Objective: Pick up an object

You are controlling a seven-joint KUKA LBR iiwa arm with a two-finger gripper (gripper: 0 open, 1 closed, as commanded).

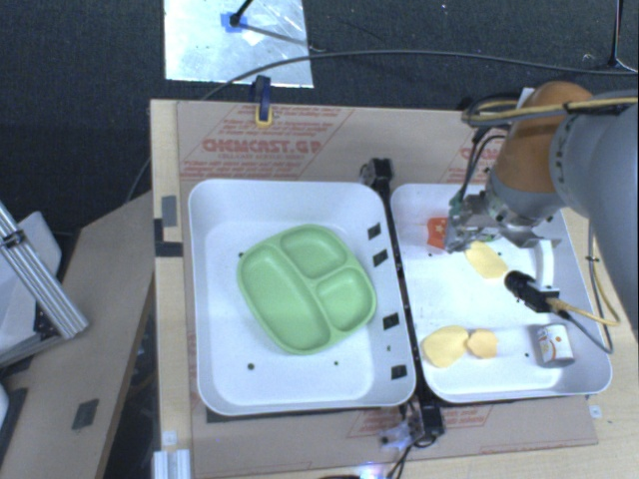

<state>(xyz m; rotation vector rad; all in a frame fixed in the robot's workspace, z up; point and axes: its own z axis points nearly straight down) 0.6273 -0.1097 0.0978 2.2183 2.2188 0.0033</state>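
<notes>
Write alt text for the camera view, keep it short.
The arm's gripper hangs low in the right bin, next to a small red-orange item and a pale yellow piece. Two more yellow pieces lie near that bin's front. The left bin holds a green three-compartment plate.
</notes>
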